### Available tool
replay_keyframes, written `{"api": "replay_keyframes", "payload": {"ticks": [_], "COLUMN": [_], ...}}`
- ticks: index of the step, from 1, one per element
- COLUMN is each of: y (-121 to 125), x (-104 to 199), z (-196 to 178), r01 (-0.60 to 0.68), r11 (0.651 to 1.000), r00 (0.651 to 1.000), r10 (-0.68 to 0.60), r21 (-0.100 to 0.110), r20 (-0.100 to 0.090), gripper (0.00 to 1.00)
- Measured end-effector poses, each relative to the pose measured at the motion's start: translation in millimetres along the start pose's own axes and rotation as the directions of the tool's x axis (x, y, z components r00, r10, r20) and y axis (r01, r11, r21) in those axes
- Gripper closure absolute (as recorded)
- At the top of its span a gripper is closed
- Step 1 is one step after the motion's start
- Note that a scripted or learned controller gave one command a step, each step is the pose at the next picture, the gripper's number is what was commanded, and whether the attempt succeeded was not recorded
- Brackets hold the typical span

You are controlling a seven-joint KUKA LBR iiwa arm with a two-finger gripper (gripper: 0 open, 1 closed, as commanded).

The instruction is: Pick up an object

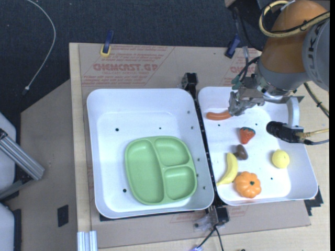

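The right bin (298,190) holds an orange carrot (218,115) at its upper left, a red strawberry (247,135), a small brown piece (241,151), a yellow banana (229,169), an orange pumpkin (247,184) and a yellow lemon (280,159). My gripper (236,107) hangs low over the bin's far part, just right of the carrot's end and above the strawberry. The wrist body covers its tips from this angle.
The left bin (104,119) carries a green divided plate (159,169). A black clamp (189,80) sits between the bins at the far edge. A black cylinder (282,130) on a cable juts out beside the arm over the right bin.
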State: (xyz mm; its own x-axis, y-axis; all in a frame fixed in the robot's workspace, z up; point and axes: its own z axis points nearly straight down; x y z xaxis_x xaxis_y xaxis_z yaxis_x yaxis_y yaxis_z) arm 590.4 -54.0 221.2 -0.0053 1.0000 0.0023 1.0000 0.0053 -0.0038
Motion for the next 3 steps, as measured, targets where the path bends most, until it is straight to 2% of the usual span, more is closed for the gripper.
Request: {"api": "replay_keyframes", "payload": {"ticks": [1,2,3], "y": [-1,-17,-18], "x": [50,94,145], "z": [7,0,-11], "r01": [0.000,0.000,-0.001], "r11": [1.000,1.000,1.000], "r00": [1.000,1.000,1.000], "r10": [0.000,0.000,0.001], "r21": [-0.001,0.000,-0.004], "r20": [0.001,0.000,0.001], "gripper": [1.00,1.00,1.00]}}
